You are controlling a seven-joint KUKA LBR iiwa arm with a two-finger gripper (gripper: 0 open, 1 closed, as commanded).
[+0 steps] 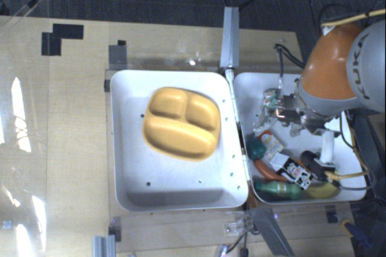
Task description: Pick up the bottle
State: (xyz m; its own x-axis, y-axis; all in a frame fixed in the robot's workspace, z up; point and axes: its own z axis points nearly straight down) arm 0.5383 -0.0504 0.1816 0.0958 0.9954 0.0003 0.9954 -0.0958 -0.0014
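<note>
A green bottle (pixel 278 189) lies on its side along the front wall of the right bin (pixel 250 87). My gripper (pixel 265 110) hangs over the left middle of that bin, above and behind the bottle and apart from it. Its fingers stand open with nothing between them. The grey arm with its orange band (pixel 329 69) reaches in from the right.
Crowded around the bottle are an orange carrot-like piece (pixel 265 168), a small teal item (pixel 257 145), a white card (pixel 274 146), a black labelled box (pixel 295 171) and a yellow banana (pixel 322 190). A big yellow cushion-like object (pixel 181 123) lies in the left bin (pixel 126 177).
</note>
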